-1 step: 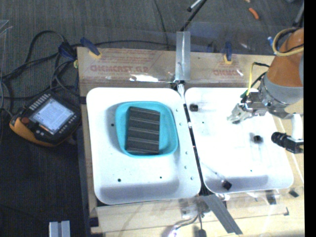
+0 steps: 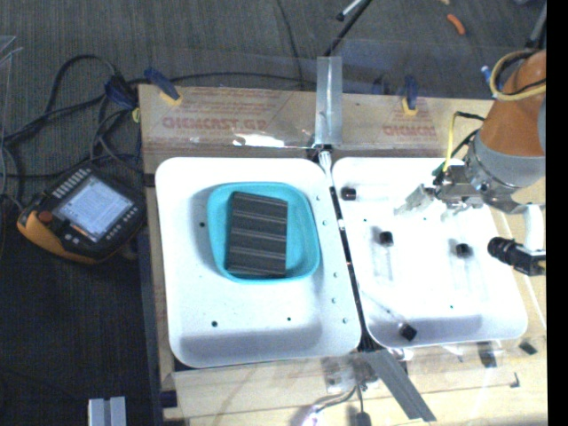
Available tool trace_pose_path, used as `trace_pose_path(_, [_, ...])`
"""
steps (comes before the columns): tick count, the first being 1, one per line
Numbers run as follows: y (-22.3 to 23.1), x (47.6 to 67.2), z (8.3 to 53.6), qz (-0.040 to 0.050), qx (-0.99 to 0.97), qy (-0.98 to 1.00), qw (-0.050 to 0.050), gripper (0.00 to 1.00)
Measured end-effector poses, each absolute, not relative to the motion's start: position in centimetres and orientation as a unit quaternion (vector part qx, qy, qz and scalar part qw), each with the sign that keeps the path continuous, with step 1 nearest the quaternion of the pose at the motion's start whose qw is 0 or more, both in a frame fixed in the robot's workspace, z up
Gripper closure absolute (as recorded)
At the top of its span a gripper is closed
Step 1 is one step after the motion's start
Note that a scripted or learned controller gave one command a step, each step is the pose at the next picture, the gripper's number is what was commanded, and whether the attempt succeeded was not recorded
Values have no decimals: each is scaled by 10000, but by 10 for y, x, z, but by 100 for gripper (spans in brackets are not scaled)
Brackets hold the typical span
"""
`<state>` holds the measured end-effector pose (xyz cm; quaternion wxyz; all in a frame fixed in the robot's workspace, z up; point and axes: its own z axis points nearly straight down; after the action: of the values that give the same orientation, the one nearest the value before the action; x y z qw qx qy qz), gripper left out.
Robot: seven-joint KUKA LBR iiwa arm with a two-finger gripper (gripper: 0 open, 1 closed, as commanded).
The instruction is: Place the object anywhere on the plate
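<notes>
Camera view shows the left bin bearing the teal plate, on which the dark ribbed block already lies, long axis running near to far, well left of the gripper over the right bin, finger state unreadable.

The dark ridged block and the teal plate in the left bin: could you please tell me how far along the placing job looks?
Done, by the look of it: the dark ridged block lies flat on the teal plate in the left bin. In hand: nothing evident; the gripper sits over the right bin, apart from the plate. Left: seemingly nothing beyond confirming the placement.
</notes>
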<state>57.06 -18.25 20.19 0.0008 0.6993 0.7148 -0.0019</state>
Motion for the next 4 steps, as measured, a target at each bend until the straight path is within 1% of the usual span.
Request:
trace_pose_path(1, [-222,582,306,-13,7144,6997,14,0])
trace_pose_path(2, [-220,528,241,-21,7595,6505,0,0])
trace_pose_path(3, [-201,485,215,-20,7862,6180,-10,0])
trace_pose_path(4, [-203,485,96,11,8047,5937,18,0])
